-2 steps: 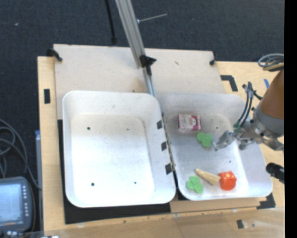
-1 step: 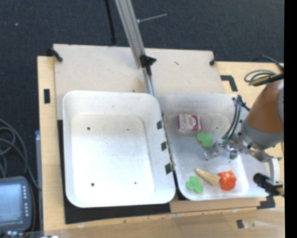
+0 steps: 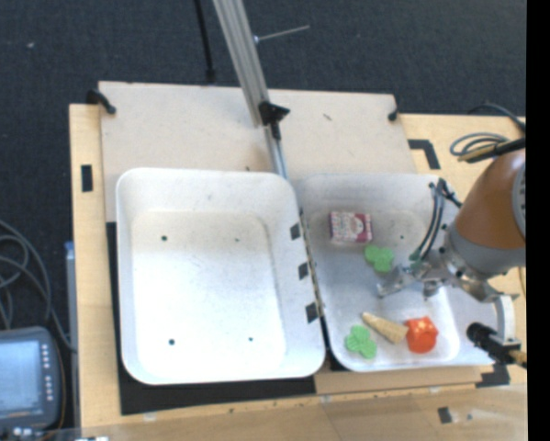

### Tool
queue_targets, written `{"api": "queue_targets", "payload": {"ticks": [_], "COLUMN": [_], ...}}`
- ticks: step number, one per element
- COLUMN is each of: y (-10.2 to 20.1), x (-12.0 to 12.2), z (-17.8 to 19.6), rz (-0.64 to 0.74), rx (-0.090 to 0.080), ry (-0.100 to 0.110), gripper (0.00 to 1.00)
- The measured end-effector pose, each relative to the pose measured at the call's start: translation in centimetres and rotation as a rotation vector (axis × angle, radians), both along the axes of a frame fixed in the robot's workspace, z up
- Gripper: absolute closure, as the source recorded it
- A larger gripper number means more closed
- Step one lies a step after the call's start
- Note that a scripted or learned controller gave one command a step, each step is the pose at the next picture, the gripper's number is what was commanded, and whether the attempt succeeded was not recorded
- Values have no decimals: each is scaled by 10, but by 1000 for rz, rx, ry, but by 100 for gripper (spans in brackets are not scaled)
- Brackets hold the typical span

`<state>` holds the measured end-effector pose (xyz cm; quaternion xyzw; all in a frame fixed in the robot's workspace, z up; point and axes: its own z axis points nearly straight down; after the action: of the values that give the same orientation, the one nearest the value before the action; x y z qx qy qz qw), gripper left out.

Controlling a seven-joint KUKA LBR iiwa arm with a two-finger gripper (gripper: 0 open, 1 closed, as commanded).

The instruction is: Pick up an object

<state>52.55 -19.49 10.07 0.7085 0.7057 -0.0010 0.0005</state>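
Note:
The right bin (image 3: 334, 200) holds several small things: a pink box (image 3: 350, 226) near its back, a green piece (image 3: 378, 257) in the middle, another green piece (image 3: 360, 341) at the front, a beige cone (image 3: 383, 326) and a red object (image 3: 421, 334). My gripper (image 3: 410, 283) hangs low over the right bin, between the middle green piece and the red object. It is open, with nothing between its fingers. The arm's orange band (image 3: 493, 211) rises behind it at the right.
The left bin (image 3: 128, 200) lies beside the right one, and they meet at a shared rim (image 3: 307, 274). A slanted metal pole (image 3: 247, 62) stands behind the bins. Cables (image 3: 481, 143) lie at the bench's back right.

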Motion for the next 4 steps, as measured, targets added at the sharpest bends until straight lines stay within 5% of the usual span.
{"api": "queue_targets", "payload": {"ticks": [1, 4], "y": [-1, -1], "x": [1, -7], "z": [12, 159], "rz": [-7, 8], "rx": [0, -1], "ry": [-5, -8], "gripper": [100, 100]}}
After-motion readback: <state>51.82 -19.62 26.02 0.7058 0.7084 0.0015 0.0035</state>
